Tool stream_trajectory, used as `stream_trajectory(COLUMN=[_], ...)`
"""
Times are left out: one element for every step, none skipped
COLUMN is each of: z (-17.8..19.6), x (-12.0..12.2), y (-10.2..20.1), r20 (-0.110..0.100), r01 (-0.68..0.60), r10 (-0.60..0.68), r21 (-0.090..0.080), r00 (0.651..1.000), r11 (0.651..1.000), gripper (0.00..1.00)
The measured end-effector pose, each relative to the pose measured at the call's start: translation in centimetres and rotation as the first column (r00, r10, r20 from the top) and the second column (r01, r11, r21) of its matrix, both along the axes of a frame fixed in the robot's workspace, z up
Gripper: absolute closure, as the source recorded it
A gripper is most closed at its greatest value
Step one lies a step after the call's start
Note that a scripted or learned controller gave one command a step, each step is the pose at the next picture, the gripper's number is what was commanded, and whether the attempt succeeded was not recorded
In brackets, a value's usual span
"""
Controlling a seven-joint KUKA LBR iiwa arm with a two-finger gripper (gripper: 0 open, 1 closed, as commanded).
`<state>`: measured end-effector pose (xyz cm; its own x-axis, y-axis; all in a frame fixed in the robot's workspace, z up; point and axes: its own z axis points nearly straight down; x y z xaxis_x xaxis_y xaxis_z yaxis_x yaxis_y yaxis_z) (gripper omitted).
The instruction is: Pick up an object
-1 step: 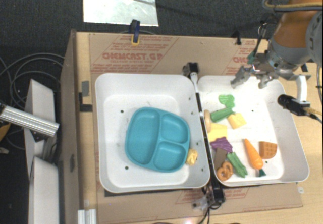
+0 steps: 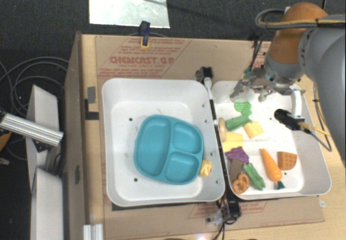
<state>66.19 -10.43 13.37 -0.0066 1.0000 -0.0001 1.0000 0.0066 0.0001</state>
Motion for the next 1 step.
stream_trajectory(z=[-5.18], x=[-3.53], y=[2.03], r20=[-0.004], r01=[0.004], r10=[-0.004], r21=[0.001], r00=[1.0], r11=[1.0], gripper=[0.0])
